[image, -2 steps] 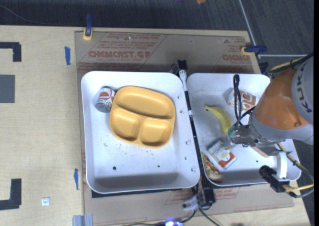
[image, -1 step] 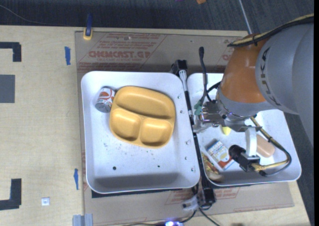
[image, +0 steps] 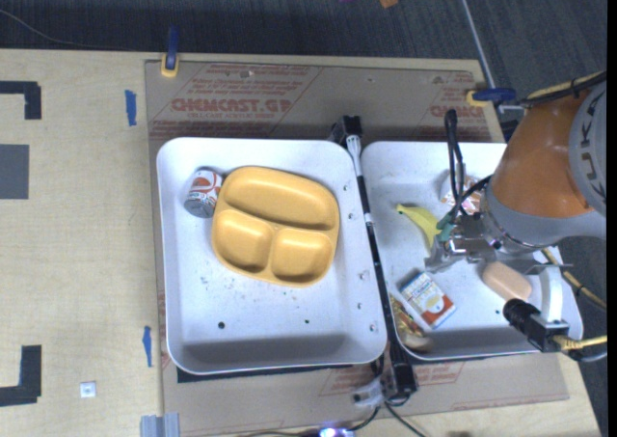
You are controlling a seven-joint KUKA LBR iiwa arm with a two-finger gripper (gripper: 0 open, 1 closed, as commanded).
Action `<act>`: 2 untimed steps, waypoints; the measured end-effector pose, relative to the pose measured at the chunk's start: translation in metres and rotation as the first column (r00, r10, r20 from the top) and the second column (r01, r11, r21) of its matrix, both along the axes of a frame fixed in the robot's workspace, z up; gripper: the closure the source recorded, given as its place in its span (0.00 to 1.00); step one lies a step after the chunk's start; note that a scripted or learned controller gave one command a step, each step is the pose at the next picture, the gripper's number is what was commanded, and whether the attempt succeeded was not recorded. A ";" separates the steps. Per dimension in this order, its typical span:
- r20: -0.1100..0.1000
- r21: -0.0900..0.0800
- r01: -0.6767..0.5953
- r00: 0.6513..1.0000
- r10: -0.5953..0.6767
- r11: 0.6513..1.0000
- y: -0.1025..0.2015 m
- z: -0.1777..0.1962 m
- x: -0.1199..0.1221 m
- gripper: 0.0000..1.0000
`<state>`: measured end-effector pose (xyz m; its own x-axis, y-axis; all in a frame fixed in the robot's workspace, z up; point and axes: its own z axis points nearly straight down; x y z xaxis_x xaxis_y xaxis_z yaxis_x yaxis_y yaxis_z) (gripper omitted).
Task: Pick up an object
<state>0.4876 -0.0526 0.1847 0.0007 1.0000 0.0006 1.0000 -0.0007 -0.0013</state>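
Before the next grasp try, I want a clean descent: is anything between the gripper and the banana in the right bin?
Nothing visible. The gripper hangs just right of the banana, bare bin floor around. The small carton lies nearer the camera, apart.

Fixed overhead slanted view of both bins [image: 178,261]

Grey arm [image: 569,160], orange band, black cable, metal wrist.

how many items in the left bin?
2: a yellow divided tray in the middle, and a small can touching its upper-left edge. Anything under the tray would be hidden.
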 end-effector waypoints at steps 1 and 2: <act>0.000 0.000 -0.001 1.000 0.001 1.000 0.000 0.000 0.000 0.00; 0.003 -0.002 0.001 1.000 -0.001 1.000 -0.056 -0.083 -0.008 0.00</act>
